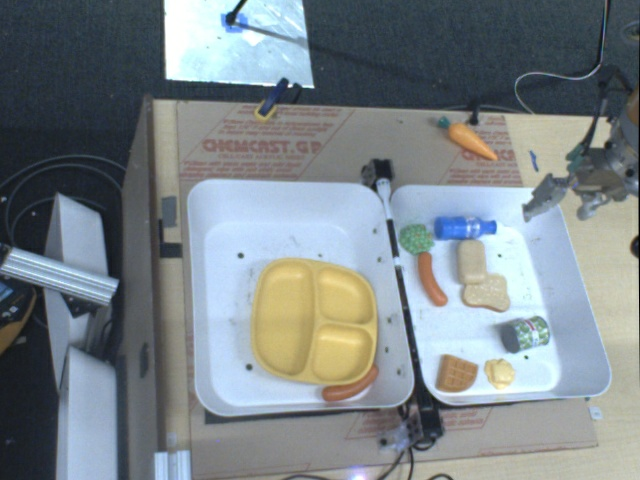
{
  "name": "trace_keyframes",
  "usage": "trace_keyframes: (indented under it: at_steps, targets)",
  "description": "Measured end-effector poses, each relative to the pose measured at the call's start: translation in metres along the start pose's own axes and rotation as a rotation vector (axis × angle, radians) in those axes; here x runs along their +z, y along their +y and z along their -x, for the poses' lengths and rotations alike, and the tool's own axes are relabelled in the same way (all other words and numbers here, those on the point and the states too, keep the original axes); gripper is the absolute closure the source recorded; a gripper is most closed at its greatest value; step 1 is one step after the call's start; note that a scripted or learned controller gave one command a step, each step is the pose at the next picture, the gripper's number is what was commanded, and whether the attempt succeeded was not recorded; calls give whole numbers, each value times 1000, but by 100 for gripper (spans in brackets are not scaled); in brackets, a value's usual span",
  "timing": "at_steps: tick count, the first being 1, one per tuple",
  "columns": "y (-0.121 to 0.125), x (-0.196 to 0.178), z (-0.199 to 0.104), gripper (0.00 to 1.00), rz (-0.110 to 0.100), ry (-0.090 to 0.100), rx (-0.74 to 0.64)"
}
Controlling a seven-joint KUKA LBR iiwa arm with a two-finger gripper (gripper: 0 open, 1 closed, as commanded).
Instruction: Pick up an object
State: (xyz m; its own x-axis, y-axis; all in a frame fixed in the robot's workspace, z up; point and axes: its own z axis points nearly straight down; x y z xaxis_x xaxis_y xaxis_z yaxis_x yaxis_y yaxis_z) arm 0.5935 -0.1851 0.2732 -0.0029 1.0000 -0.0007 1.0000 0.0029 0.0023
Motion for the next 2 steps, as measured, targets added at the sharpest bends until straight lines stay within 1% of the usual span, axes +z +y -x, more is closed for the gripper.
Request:
trace_keyframes:
  at_steps: [1,2]
  targets:
    - [7,106,-81,0,-4,3,-1]
    - [42,180,-90,0,8,-1,-2]
